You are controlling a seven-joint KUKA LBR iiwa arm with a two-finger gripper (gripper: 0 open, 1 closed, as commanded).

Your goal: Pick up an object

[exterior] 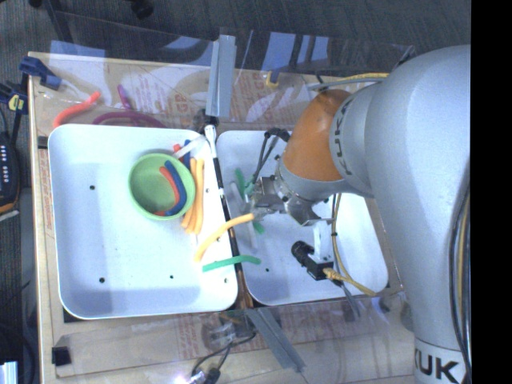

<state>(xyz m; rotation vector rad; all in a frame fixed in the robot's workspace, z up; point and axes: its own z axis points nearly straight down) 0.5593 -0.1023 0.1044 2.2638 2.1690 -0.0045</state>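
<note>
Task stage: early to mid; nothing is visibly lifted, so the pick is not done as far as I can judge.
Gripper [258, 206]: low in the right bin [276, 282], at its left side near the wall shared with the left bin [104, 246].
Jaws: blurred and partly hidden by the wrist, so cannot tell if wide, narrow or holding anything.
Likely target: yellow stick [218, 235], the thing nearest the gripper tip.
Yellow stick position: lies at a slant across the shared wall, lower end in the left bin, upper end in the right bin and reaching right up to the gripper.
Contact: stick end and gripper look touching or just beside; cannot tell which.
Other candidates: small green pieces [240, 184] just beside the gripper in the right bin; green stick [230, 261] across the shared wall, below the yellow stick and near it.
Left bin contents: green bowl [144, 184] with red and blue curved pieces inside; orange sticks [196, 205] beside the bowl, well apart from the gripper.
Done: approach and descent to the target, judging by the pose.
Left: confirm grip, then lift clear of the bin.
Risk: stick resting on the wall may pivot or slip on closing.
</note>
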